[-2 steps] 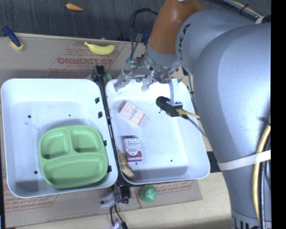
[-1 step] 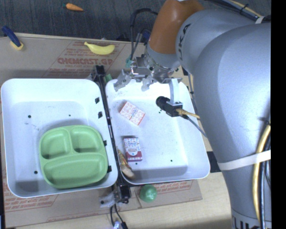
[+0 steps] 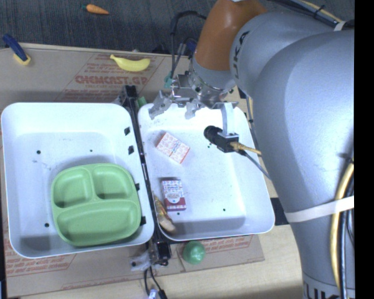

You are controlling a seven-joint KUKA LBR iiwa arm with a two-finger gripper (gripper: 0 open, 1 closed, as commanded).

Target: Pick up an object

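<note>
The hand [image 3: 173, 109] hangs open and empty over the far-left corner of the right bin [image 3: 255, 213], and the likeliest target, the red-and-white box [image 3: 172, 147], lies just on its near side, long axis running far-left to near-right.

The cardboard [image 3: 81, 73] reads "CHEMCAST GP", the arm [image 3: 299, 104] bears "KUKA".

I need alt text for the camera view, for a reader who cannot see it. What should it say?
The tool of a grey robot arm hangs over the far corner of the right shallow white bin, which holds two small red-and-white cardboard boxes. The left shallow white bin holds a green divided plastic plate.
</note>
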